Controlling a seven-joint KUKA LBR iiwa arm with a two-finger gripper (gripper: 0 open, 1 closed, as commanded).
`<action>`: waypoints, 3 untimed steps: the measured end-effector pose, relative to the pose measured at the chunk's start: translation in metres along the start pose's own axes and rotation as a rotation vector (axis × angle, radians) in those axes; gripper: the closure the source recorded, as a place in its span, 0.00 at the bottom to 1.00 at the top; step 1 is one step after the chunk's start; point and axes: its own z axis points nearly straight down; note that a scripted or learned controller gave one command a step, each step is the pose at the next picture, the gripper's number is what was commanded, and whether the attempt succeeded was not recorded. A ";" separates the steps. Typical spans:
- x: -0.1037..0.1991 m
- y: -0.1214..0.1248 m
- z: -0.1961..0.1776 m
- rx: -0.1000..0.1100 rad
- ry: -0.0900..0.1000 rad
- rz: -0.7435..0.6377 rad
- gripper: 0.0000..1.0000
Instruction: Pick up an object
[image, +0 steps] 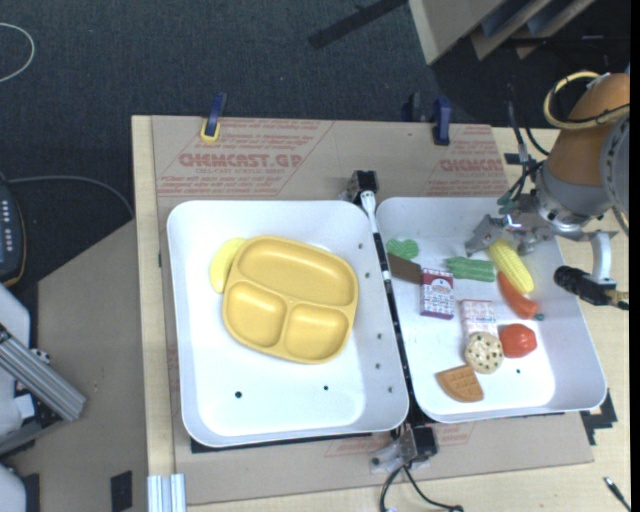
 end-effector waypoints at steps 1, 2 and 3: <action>0.001 0.000 0.011 -0.005 -0.002 -0.001 0.00; 0.001 0.001 -0.001 -0.009 -0.004 -0.002 1.00; -0.006 -0.004 -0.058 -0.015 -0.006 0.001 1.00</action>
